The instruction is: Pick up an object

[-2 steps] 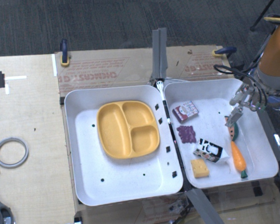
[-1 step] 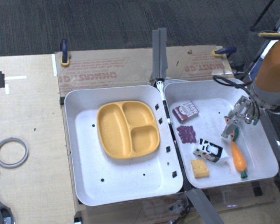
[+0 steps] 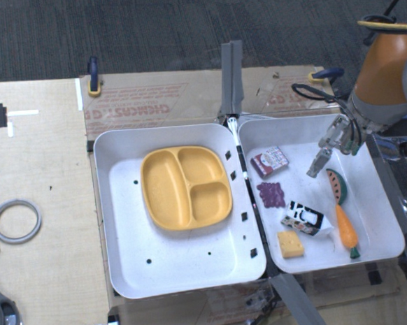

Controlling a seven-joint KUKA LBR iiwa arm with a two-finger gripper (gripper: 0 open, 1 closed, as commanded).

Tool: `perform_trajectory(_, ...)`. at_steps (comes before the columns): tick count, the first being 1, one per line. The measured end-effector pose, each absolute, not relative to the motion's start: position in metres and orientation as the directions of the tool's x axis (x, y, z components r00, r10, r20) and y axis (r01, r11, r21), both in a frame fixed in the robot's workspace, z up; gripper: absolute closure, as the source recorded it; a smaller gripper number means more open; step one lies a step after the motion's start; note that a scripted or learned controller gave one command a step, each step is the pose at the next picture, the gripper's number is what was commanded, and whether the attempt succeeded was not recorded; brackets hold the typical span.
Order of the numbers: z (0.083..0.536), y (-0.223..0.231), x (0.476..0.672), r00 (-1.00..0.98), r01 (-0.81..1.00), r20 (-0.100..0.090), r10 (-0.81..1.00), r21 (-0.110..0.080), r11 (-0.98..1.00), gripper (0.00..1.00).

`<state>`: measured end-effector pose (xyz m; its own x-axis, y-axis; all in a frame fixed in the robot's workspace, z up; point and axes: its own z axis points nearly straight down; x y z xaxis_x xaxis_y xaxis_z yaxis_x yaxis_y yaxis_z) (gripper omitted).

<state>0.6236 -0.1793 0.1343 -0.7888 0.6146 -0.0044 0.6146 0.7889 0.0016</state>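
A robot arm (image 3: 385, 67) with a broad orange band, rounded and glossy, above a grey wrist. A black cable (image 3: 315, 92) loops beside it. The gripper (image 3: 324, 160) is pale grey metal with slim fingers.

Mirrored red lettering on cardboard sheet (image 3: 149, 99), unreadable, small red packet (image 3: 269, 161) print illegible

Roll of grey tape (image 3: 15, 221) lies at nine o'clock on the bench; scissors (image 3: 4, 315) at seven o'clock.
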Motion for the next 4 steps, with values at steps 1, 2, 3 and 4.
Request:
perform_trajectory(1, 0.181, -0.191, 0.580, -0.865, 0.503, -0.003, 0.503, 0.000, 0.865, 0.00)
perform_trajectory(2, 0.119, -0.222, 0.518, -0.574, 0.819, 0.000, 0.819, -0.001, 0.574, 0.00)
perform_trajectory(3, 0.101, -0.205, 0.482, -0.271, 0.963, -0.012, 0.963, 0.014, 0.271, 0.00)
perform_trajectory(4, 0.092, -0.221, 0.478, -0.410, 0.912, 0.000, 0.912, 0.000, 0.410, 0.00)
